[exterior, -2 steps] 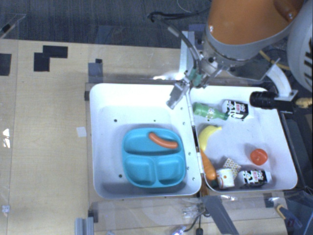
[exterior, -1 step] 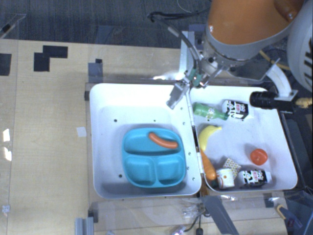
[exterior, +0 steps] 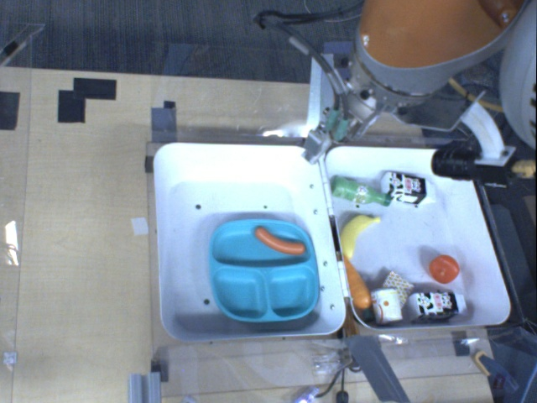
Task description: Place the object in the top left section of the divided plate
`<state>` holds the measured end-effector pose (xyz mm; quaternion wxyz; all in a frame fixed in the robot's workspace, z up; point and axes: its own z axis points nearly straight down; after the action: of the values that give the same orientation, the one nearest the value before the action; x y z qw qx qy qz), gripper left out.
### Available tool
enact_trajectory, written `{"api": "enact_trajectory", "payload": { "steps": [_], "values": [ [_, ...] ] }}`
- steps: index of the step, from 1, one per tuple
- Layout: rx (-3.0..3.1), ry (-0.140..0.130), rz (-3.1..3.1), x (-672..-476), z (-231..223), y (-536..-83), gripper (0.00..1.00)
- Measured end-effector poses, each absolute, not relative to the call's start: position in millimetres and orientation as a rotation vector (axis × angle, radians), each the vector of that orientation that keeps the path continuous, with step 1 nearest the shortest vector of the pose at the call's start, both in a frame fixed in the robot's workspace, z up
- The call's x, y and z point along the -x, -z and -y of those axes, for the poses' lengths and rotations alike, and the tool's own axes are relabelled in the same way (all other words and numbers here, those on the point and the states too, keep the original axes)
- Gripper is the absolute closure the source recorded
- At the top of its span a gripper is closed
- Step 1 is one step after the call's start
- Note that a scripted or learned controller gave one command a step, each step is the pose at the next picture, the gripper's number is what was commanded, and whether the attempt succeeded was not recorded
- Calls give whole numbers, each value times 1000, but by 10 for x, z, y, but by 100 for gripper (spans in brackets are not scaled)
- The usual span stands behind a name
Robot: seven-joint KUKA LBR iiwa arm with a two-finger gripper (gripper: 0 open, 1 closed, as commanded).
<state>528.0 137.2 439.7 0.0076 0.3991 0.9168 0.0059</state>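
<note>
A blue divided plate (exterior: 237, 296) sits in the left white bin (exterior: 185, 225). It has one wide section on its far side and two smaller ones on its near side. An orange-red sausage (exterior: 280, 240) lies in the wide far section, towards its right half, with nothing touching it. My gripper (exterior: 317, 143) hangs over the divider between the two bins at their far edge, well apart from the plate and the sausage. The wrist's orange band (exterior: 436, 11) is at the top right.
The right bin (exterior: 478, 225) holds a green bottle (exterior: 359, 193), a black-and-white carton (exterior: 404, 187), a banana (exterior: 356, 229), a carrot (exterior: 358, 285), a red ball (exterior: 445, 267), a small can (exterior: 386, 306) and a second patterned carton (exterior: 435, 305).
</note>
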Motion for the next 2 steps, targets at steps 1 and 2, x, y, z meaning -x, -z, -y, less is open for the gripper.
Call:
{"api": "enact_trajectory", "payload": {
  "steps": [1,2],
  "values": [
    [-1521,-6,-2744,-5597,-1093,-3919,100],
    [-1079,-5,-2946,-5913,-849,-2616,100]
  ]
}}
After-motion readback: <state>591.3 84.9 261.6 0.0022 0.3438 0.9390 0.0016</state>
